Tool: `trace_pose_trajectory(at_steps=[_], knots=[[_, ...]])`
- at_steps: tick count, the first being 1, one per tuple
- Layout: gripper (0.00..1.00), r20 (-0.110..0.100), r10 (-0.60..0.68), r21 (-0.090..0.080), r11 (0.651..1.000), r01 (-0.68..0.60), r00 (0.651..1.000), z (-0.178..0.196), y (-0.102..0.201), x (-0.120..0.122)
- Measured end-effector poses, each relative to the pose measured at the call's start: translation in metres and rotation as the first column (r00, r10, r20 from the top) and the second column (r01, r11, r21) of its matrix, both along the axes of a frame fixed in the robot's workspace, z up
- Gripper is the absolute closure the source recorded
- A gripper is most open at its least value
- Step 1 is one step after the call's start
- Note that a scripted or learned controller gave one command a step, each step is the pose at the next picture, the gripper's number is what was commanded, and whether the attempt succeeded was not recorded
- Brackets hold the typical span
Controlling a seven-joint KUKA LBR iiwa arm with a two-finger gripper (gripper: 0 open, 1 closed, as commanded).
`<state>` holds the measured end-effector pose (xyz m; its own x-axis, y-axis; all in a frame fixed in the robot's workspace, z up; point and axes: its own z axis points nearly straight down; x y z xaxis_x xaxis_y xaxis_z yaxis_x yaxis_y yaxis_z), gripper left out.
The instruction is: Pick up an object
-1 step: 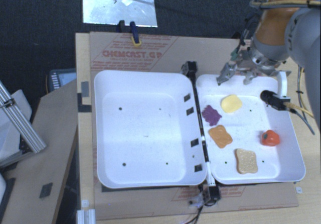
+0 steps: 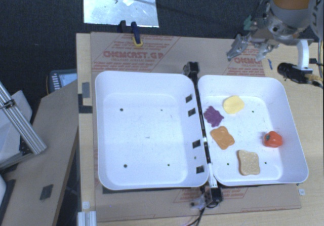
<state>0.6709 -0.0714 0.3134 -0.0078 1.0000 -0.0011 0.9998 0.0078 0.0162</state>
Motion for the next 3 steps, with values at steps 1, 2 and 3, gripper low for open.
trace_pose_trajectory(at_steps=[1, 2, 3], knots=[[1.00, -0.008, 0.002, 0.000, 1.000, -0.002, 1.000, 0.003, -0.001, -0.001], [1.00, -0.013, -0.001, 0.002, 1.000, 0.001, 1.000, 0.068, 0.026, -0.065], [1.00, -0.006, 0.005, 0.004, 1.000, -0.005, 1.000, 0.141, 0.098, -0.076]])
